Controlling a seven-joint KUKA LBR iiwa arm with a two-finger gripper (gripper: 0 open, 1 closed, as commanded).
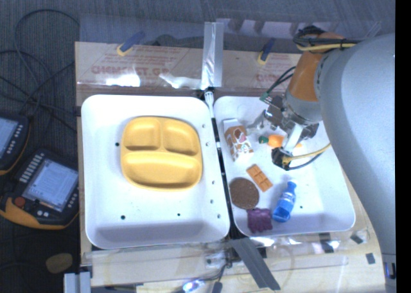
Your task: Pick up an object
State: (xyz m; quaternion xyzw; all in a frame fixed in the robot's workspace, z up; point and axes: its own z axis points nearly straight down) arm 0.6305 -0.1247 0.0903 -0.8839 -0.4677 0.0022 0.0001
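Orange object (275,139): right bin (321,189), upper middle, just beside the hand
Hand (277,136): low over it, grip unclear from where I stand
Left bin (103,208): yellow tray (160,152)

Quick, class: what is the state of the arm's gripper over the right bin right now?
Gripper: low in the right white bin, beside a small orange object; open, shut or holding cannot be told.
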